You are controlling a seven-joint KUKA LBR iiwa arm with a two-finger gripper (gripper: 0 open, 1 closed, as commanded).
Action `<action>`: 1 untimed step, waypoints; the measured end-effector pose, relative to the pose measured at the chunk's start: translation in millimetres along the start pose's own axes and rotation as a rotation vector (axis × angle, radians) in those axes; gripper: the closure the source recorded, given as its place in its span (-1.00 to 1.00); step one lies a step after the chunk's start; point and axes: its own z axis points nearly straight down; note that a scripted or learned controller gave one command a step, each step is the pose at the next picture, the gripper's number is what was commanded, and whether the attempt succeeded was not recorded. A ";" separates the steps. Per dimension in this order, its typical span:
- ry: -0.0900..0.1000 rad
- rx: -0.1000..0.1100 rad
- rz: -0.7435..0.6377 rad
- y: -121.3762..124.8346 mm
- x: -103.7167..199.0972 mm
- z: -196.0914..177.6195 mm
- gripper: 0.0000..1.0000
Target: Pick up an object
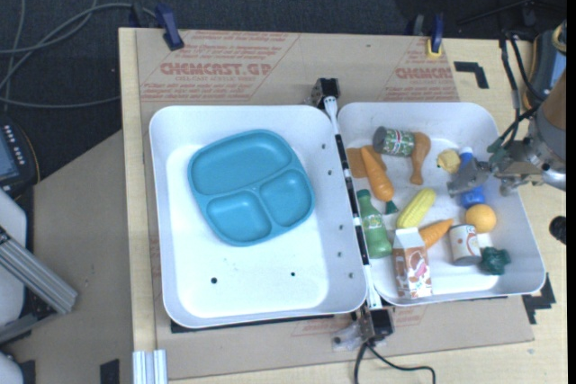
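Toys crowd right bin | left bin: blue tray | gripper (grip unreadable)

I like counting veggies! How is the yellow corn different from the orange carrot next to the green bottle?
The corn is yellow and stubby, while the carrot is orange and longer. The corn leans with its top toward the right; the carrot's top leans left. The carrot lies close beside the green bottle; the corn sits on the bottle's other side, more toward the bin's middle. Both are toy foods lying flat in the right bin.
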 end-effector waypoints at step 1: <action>0.006 0.009 -0.007 36.6 64.7 111.5 -1.00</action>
